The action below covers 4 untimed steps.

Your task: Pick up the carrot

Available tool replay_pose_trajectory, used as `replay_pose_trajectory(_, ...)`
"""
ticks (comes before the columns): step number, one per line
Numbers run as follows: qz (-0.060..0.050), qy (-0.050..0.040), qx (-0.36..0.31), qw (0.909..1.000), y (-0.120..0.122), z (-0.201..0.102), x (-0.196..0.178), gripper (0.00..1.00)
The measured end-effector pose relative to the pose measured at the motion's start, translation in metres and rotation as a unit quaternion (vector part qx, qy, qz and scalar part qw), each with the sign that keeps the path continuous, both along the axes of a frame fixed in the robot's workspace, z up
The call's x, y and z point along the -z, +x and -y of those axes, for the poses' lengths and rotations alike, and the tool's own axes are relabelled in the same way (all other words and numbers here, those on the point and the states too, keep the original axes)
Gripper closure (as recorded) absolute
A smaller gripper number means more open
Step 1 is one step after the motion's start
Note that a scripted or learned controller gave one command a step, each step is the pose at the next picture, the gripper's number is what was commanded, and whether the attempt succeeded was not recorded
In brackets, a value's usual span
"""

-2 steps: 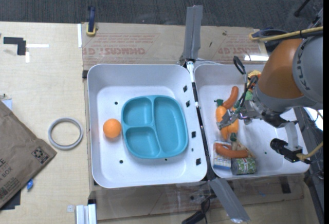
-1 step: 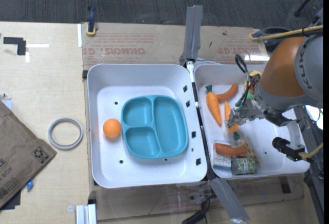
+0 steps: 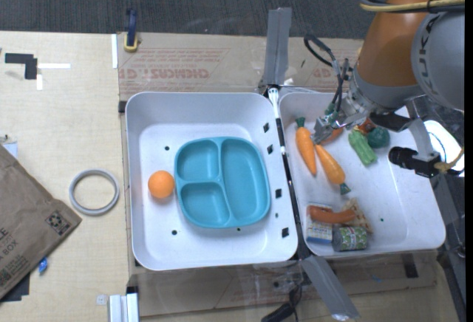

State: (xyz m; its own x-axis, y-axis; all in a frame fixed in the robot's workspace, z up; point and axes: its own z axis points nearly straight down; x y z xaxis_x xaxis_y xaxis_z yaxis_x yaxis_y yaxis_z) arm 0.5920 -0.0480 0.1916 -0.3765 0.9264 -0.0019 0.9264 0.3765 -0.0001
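Camera view showed an orange ball (image 3: pixel 160 184) beside a teal divided plate (image 3: pixel 222 182) in the left bin (image 3: pixel 137 165), two carrots (image 3: pixel 306 150) in the right bin (image 3: pixel 414 228), the claw (image 3: pixel 330 125) just above them, its state unclear.

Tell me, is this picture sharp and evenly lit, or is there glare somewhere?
Camera view: mostly sharp and evenly lit; soft shadows under the blue tray and orange ball; a bright glare patch on the right bin's wall beside the arm; the gripper near the carrots looks slightly blurred.

Robot lab: taped bench (image 3: pixel 59 128), bins (image 3: pixel 140 165).
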Motion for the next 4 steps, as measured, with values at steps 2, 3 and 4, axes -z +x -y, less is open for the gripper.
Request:
replay_pose_trajectory(2,-0.001,0.0003,-0.003,1.0,0.0,0.052,0.074,0.0)
replay_pose_trajectory(3,-0.001,0.0007,0.044,0.999,-0.018,0.053,0.1,0.0)
replay_pose_trajectory(4,-0.001,0.0002,0.044,0.999,-0.018,0.054,0.091,1.0)
